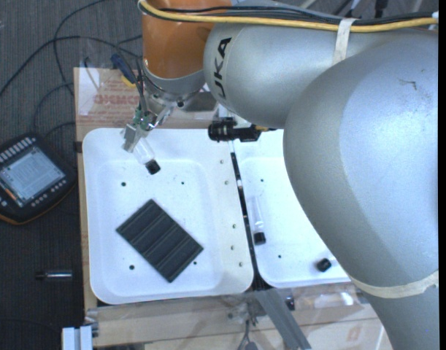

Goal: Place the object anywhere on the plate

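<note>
Reaching in from the right: big grey arm (339, 122), bent across the right bin (295, 272), orange band (179, 20) high at the back, wrist tilted down and leftward. Gripper (137, 131) low over the far left corner of the left bin (109, 283), close to that bin's back rim and left wall. Open or closed: cannot tell.

Just under the gripper tip and slanting toward the near right: small clear tube (144, 155) with a black end. Held or merely lying on the bin floor beneath: cannot tell.

Toward the near side from the gripper, slightly right and well apart: dark ribbed plate (160, 239), flat, turned diagonally. Bare white floor between gripper and plate, more around the plate on all sides.

Far to the gripper's right, in the right bin: second clear tube (257, 221) beside the dividing rim.
</note>
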Robot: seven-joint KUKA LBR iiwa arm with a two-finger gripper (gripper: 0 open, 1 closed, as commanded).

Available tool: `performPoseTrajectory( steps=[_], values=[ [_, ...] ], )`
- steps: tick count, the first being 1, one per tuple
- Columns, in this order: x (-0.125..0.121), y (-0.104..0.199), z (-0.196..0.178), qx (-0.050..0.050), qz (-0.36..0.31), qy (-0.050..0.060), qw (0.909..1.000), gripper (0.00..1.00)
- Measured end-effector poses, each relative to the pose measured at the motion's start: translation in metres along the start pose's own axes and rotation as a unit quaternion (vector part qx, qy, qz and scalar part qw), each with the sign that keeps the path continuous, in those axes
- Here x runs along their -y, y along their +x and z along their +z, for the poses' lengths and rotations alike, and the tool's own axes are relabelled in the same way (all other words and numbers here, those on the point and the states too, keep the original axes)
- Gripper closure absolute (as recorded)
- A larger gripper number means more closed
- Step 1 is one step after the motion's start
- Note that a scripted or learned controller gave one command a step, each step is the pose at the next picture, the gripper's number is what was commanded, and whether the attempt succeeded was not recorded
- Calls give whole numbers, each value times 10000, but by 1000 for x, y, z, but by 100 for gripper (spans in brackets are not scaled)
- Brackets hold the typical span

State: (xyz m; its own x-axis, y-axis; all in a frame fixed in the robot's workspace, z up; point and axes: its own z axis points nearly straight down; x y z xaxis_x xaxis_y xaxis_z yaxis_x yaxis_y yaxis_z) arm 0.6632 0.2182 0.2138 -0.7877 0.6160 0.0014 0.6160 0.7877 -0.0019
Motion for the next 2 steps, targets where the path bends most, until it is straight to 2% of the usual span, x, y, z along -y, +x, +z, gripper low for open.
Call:
performPoseTrajectory(
  steps=[1,2],
  values=[
    [20,47,-35,4,-868,-9,9962,100],
    [76,122,-70,0,-2853,-12,9584,100]
  ],
)
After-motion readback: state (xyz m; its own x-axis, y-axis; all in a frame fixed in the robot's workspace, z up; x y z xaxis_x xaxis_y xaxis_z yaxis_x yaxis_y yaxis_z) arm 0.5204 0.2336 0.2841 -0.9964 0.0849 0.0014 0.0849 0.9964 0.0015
